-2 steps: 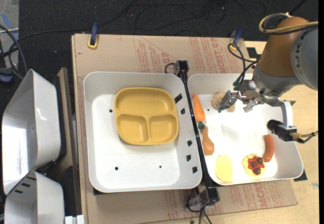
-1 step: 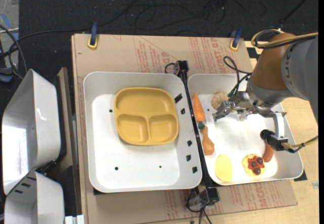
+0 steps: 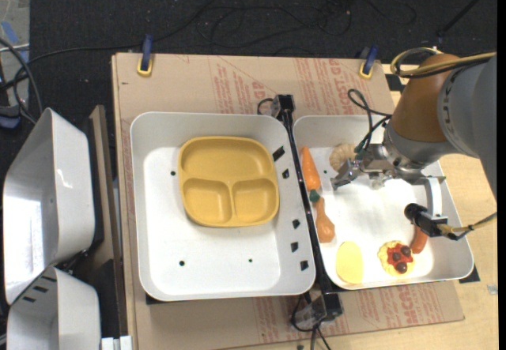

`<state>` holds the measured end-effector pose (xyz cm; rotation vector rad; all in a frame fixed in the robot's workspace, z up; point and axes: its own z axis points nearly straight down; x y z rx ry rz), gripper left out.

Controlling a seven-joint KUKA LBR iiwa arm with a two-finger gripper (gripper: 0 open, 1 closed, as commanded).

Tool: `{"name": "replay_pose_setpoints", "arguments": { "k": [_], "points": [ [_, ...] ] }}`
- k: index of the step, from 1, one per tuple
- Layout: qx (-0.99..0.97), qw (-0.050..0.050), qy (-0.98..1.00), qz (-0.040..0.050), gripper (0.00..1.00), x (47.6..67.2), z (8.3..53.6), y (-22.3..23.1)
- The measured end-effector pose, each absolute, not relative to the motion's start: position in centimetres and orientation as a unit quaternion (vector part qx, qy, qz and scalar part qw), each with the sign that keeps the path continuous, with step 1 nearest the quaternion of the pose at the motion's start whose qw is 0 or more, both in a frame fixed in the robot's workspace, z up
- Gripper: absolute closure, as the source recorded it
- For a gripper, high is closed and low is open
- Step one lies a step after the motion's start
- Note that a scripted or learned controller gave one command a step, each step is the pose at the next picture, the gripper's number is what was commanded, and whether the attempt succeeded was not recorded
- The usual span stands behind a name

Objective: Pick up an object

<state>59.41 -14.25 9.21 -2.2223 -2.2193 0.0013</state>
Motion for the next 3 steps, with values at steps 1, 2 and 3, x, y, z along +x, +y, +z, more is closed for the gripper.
{"name": "replay_pose_setpoints", "arguments": {
  "k": [1, 2, 3],
  "points": [
    [-0.708, -0.001, -0.707, -0.0002, 1.00, 59.5, 10.3, -14.2],
    [-0.706, -0.002, -0.708, -0.0014, 1.00, 58.9, 15.3, -13.5],
    [-0.706, -0.002, -0.708, -0.0016, 1.00, 59.2, 19.7, -12.9]
  ]
}}
